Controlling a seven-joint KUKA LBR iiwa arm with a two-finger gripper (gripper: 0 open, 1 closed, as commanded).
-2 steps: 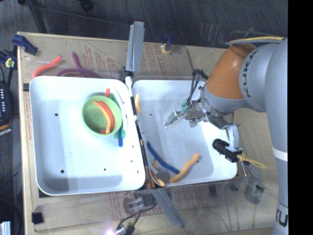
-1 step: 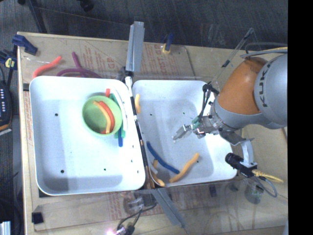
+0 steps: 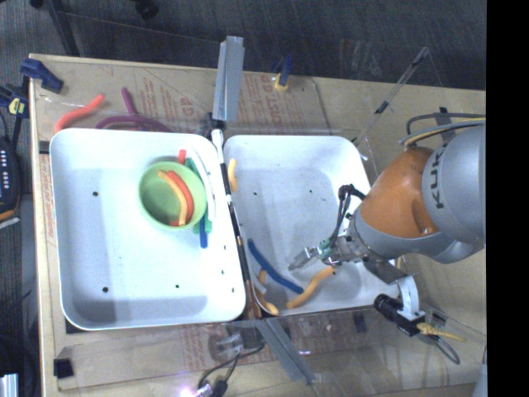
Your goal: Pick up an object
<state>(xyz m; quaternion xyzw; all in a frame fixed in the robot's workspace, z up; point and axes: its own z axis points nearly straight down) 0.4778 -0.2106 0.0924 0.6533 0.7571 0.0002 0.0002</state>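
Here the gripper (image 3: 316,257) hangs low over the right bin (image 3: 281,160), near its front edge, and whether it is parted or closed I cannot tell. An orange curved piece (image 3: 310,288) lies just beside it, a blue strip (image 3: 269,267) a little nearer the left wall. The likely risk: both lie close to the front wall — a descent could nudge one away rather than catch it. The left bin (image 3: 91,246) carries a green bowl (image 3: 171,195) of coloured pieces, well apart.

The tool (image 3: 307,259) is seen lowered and pointed leftward, with the wrist just to its right; the grey arm (image 3: 450,197) with its orange band (image 3: 397,201) is bent above and right of it.
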